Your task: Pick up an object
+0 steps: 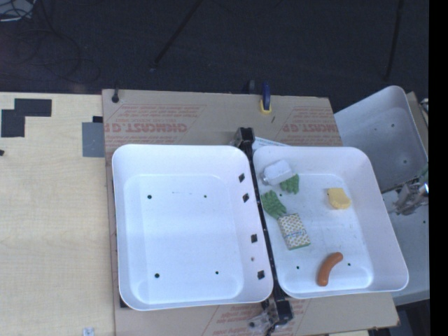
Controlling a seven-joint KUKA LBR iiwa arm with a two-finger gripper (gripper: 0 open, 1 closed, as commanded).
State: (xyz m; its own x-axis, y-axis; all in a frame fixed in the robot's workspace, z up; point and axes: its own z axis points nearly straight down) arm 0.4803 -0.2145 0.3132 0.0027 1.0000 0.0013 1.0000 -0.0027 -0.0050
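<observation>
Camera view, task first: nothing lifted yet, by the look of it; every loose item lying flat on a bin floor, none raised, none between fingers. Whole pick left to do: choose a target, come down over it, close, lift. Gripper state: cannot tell from this frame.

Then the containers. Two white bins side by side on a brown board [182,121], touching along a dark centre seam.

Left bin [117,222]: bare white floor, only a few small dark dots on it.

Right bin [383,187]: holds all the candidates.
- White block [278,170] near the upper left corner, close to the seam.
- Green piece [290,183] touching the block's lower right side.
- Second green piece [273,204] just below, near the seam.
- Patterned pack [294,231] just beside that second green piece, lying flat and slightly tilted.
- Yellow chunk [339,199] alone toward the right, well apart from the cluster.
- Orange sausage [329,268] near the lower wall, slanted, apart from the rest.

Judged easiest: yellow chunk or sausage, each with free floor around it. Judged harder: block and green pieces, crowded together and close to the wall.

Beyond the bins: grey plate [381,121] off the upper right corner, small blue and yellow clamp [265,98] at the board's far edge
</observation>
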